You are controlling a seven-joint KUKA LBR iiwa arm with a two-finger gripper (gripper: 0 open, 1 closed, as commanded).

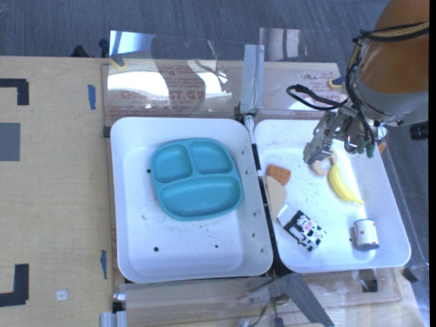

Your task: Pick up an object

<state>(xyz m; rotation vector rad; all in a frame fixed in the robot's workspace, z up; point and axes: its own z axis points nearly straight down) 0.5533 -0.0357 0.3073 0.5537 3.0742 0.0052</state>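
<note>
Camera view, fixed overhead at a slant: I see two shallow white bins side by side on the counter [48, 182]. The left bin [129, 251] carries a teal divided plate [196, 178], lying flat near its middle, with small dark specks scattered on the bin floor around it.

The right bin [392, 251] carries the loose items. A banana [344, 184] lies toward the bin's right side, running diagonally. Just beside its upper end sits a small pale rounded object [322, 164] (too small for me to identify). An orange waffle-like piece [278, 174] lies near the bin's left wall, with a tan flat piece [275, 195] directly below it. A black-and-white patterned item [304, 229] rests lower down, tilted, and a small can [365, 234] with an orange band lies near the bin's lower right corner.

My arm [402, 53] enters from the right, its orange band visible at top right, with dark cables looping at the wrist. The pincer [319, 154] hangs over the upper part of the right bin, its tip right at the pale rounded object and close to the banana's upper end. I cannot tell whether the pincer is wide or narrow, nor whether it touches anything; I see no item clearly held by it.
</note>
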